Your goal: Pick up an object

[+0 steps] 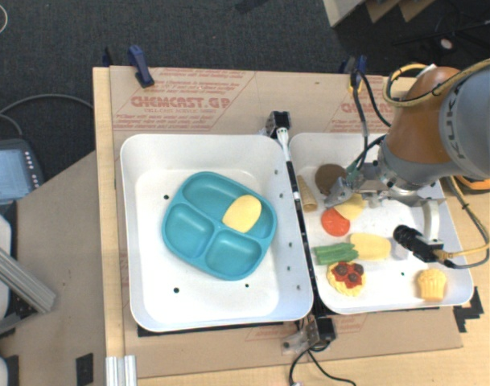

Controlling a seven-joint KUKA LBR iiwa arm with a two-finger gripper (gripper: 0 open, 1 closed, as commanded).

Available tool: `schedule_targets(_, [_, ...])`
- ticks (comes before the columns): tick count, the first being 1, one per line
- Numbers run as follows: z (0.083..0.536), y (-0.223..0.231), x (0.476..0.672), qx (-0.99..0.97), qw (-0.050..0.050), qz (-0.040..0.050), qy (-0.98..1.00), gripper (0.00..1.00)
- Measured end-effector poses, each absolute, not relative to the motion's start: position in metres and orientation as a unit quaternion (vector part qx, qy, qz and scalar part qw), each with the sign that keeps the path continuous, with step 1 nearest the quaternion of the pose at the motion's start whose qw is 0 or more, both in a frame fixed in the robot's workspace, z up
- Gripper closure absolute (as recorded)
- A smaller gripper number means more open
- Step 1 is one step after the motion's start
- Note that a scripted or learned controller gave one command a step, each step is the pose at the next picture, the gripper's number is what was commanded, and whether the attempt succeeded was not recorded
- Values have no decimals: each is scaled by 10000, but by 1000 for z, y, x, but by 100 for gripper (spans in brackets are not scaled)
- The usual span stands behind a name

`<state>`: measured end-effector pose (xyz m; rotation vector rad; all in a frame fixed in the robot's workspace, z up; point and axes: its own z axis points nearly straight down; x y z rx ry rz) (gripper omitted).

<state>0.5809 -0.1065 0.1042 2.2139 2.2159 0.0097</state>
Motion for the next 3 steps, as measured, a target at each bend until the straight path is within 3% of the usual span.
schedule_targets(1, [190, -86, 511, 7071, 4, 15, 7072, 0])
schedule_targets(2, [276, -50, 480, 7055, 28, 36, 7087, 0])
schedule_targets(3, [355, -11, 481, 7051, 34, 44, 7091, 0])
